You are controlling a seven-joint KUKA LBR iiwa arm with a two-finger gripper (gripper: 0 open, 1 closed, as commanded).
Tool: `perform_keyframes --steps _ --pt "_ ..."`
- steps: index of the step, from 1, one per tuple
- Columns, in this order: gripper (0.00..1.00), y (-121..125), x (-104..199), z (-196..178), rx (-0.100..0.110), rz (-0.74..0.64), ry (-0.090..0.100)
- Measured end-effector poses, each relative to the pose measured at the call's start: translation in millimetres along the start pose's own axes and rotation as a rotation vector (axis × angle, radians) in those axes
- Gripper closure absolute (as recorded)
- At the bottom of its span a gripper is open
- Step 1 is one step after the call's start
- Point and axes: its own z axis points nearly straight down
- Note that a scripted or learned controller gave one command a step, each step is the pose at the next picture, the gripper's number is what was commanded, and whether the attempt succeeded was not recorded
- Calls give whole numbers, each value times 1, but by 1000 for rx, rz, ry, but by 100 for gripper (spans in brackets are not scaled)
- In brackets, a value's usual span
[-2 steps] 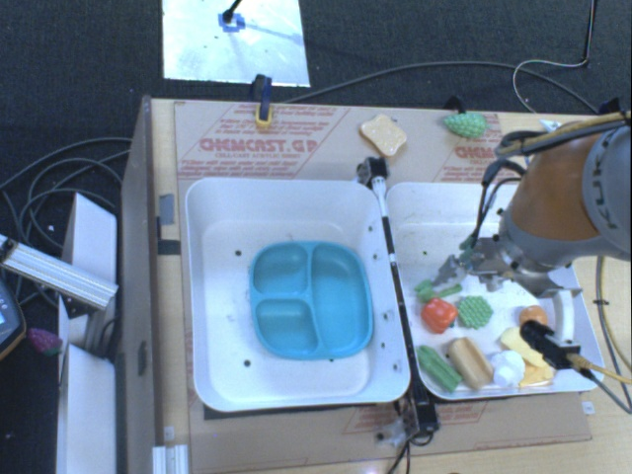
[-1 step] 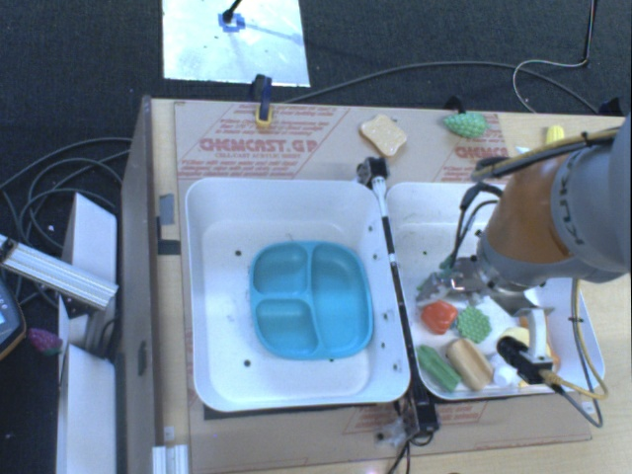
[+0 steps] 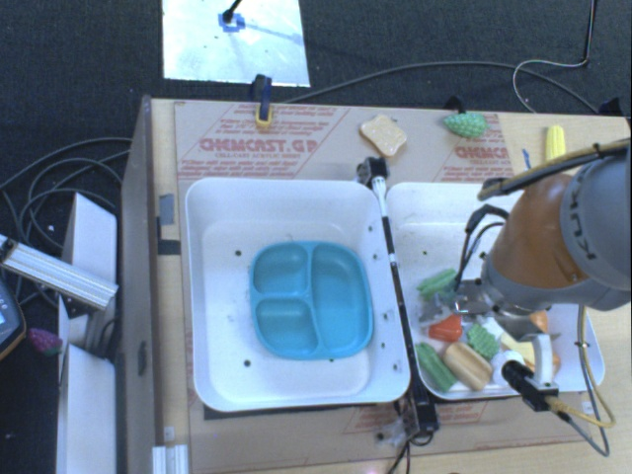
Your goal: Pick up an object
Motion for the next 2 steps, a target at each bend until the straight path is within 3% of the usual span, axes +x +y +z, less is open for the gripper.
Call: perform_keyframes --steps 1,2 --pt "100 1 0 -11 -3 0 1" --pt "100 39 59 -101 -2 -2 0"
